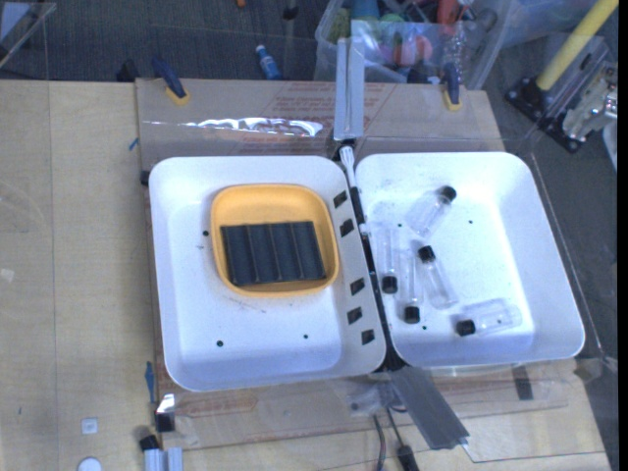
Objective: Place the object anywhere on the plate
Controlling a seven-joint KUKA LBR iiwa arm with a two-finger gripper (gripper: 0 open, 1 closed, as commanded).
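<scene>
A yellow square plate (228, 207) rests in the left white bin (186, 346). On the plate lies a dark grey ribbed rectangular object (273, 252), flat and covering most of the plate's floor. In the right white bin (535, 229) lie several small clear bottles with black caps: one near the bin's back (429, 209), one in the middle (433, 276), and one at the front right (488, 318).
A black-marked ridge (355, 263) separates the two bins. Behind them stands an upright metal bar (343, 86), with a clear tub of colourful items (422, 18) further back. Blue clamps (173, 84) hold the back board. Wooden bench surface (69, 263) lies left of the bins.
</scene>
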